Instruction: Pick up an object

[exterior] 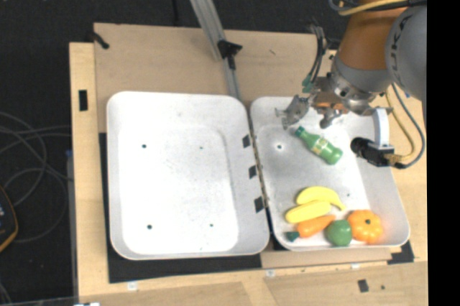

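A green bottle point(319, 145) lies on its side in the upper part of the right bin point(374, 175). At that bin's near end sit yellow bananas point(315, 204), an orange carrot point(312, 227), a green pepper point(338, 233) and a small orange pumpkin point(366, 225), packed close together. My gripper point(310, 113) hangs over the right bin's far end, just above and behind the bottle. Its two fingers stand apart, one at the left and one at the right, with nothing between them.
The left bin point(180, 175) lies beside the right one, with black clips along the shared edge. A grey metal pole point(205, 3) slants up from the bench behind the bins. A black cable fitting point(370, 150) hangs by the arm's right side.
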You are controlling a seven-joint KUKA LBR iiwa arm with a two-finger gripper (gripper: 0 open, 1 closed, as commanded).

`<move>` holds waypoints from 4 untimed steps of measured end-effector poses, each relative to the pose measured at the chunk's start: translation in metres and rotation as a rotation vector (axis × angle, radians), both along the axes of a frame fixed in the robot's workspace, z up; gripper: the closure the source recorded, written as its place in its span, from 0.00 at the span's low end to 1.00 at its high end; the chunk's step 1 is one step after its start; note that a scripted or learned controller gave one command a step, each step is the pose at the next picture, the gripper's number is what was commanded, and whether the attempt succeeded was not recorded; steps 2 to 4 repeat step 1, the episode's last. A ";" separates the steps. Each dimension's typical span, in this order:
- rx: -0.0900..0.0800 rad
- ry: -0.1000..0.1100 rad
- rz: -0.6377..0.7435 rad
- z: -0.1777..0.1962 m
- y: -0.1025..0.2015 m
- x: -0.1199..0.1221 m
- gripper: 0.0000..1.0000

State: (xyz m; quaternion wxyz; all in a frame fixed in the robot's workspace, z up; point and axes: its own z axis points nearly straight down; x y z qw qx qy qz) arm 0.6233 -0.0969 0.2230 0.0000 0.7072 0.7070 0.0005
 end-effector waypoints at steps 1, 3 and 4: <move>-0.001 0.008 -0.001 -0.127 -0.013 0.063 0.00; -0.001 0.008 -0.001 -0.127 -0.013 0.063 0.00; -0.001 0.008 -0.001 -0.127 -0.013 0.063 0.00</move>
